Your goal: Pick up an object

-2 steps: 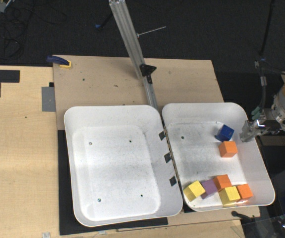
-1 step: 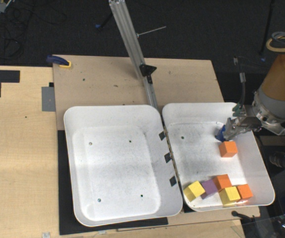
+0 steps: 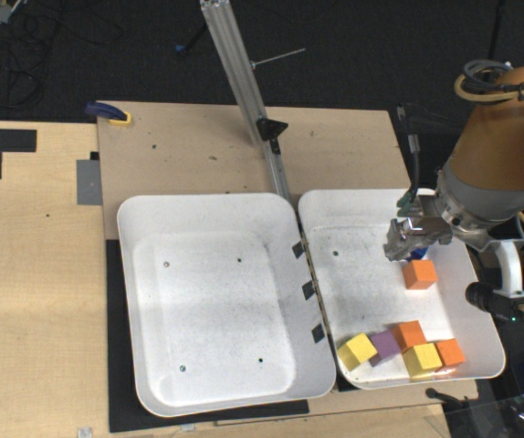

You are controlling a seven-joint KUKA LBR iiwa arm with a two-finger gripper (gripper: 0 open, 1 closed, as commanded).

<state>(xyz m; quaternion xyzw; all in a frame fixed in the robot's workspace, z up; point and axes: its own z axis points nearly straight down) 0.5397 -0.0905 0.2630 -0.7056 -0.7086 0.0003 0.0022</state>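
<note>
We find the hand (image 3: 412, 243) poised just above the lone orange cube (image 3: 419, 274) in the right bin (image 3: 353, 222), grip state indeterminable, approach step underway; descent and closure come next.

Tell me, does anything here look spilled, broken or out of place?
Nothing stands out. Blocks cluster at the right bin's near edge; one orange block sits apart, just below the end effector.
</note>
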